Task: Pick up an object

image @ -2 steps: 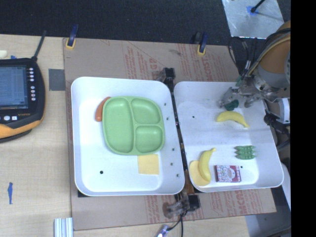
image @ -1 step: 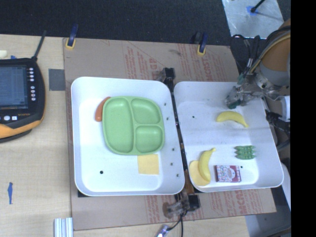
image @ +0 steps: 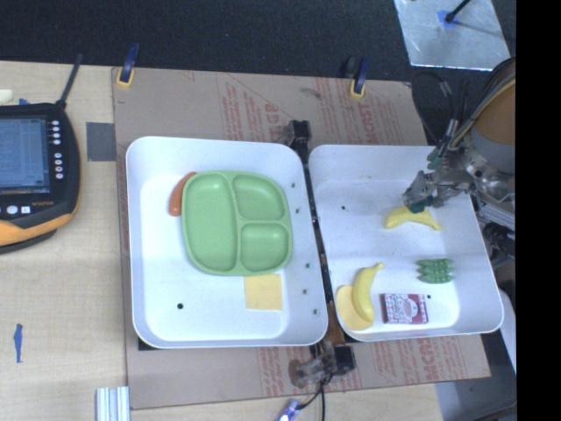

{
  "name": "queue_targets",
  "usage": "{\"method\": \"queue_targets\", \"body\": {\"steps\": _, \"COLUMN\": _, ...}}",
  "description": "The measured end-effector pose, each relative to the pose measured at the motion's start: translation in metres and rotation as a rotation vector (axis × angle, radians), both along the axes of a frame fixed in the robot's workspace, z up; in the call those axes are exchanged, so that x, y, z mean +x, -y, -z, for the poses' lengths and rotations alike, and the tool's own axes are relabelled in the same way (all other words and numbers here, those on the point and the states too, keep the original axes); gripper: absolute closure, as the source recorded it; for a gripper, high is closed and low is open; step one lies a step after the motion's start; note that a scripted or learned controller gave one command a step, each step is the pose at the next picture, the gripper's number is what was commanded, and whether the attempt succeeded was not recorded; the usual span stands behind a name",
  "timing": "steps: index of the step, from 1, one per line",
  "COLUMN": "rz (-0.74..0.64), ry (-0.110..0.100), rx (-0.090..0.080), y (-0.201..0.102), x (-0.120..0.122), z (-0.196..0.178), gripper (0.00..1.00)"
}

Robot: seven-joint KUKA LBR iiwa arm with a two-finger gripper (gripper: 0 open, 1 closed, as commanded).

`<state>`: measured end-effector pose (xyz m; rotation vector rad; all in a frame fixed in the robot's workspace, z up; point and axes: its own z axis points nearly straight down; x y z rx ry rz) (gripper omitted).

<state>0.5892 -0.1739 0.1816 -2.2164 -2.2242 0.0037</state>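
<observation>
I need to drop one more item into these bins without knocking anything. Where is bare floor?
Right bin: its back-left floor, left of the gripper and upper banana, is bare. Its front is crowded by the second banana, red packet and green vegetable. Left bin: the strip left of the green divided plate.

Taking the green divided plate (image: 237, 222) as the landmark: it is taking up the middle of the left bin (image: 140, 235), with an orange-red object (image: 176, 196) tucked against its left edge and a yellow square (image: 264, 292) lying just below it. Bare floor is showing left of and below the plate. To the plate's right, across the bin walls, the right bin (image: 351, 169) is offering open floor in its upper left. Farther right, the arm (image: 491, 147) is blocking the top right corner above a small banana (image: 414, 220). Lower right, a larger banana (image: 363, 292), a red packet (image: 404, 308) and a green object (image: 435, 270) are crowding the floor.
</observation>
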Motion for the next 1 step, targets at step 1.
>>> {"method": "queue_targets", "body": {"steps": 1, "rz": -0.003, "ry": 0.0, "rx": 0.0, "y": -0.0636, "x": 0.0069, "z": -0.0358, "gripper": 1.0}}
